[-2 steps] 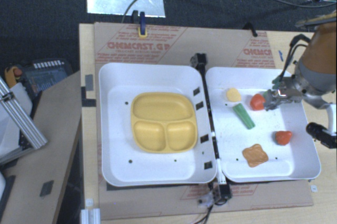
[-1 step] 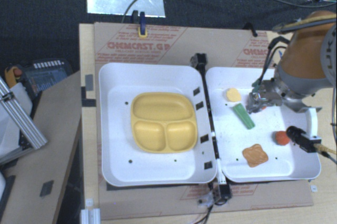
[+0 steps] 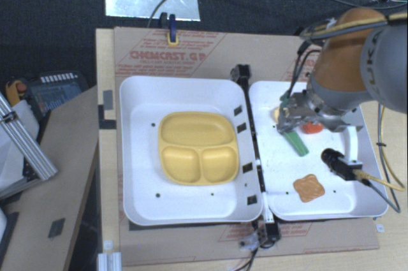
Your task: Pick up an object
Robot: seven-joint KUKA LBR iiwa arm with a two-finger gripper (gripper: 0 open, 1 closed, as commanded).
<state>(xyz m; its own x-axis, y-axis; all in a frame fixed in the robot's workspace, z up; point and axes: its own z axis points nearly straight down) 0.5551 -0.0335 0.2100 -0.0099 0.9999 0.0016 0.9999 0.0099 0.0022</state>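
- Camera view: two white bins; left bin [image 3: 137,104], right bin [image 3: 357,196].
- One yellow divided tray [image 3: 197,147], in left bin.
- Right bin: one green stick [image 3: 296,143], one red piece [image 3: 312,129], one tan cookie [image 3: 308,187].
- One gripper [image 3: 290,123], over the green stick's upper end; grip cannot be told.

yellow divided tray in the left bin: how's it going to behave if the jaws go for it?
The yellow tray looks like moulded plastic, so probably stiff and light for its size. It lies flat in the left bin, so tipping seems unlikely; a push would more likely slide it on the smooth white floor. Its rounded, glossy rim may slip from a narrow pinch.
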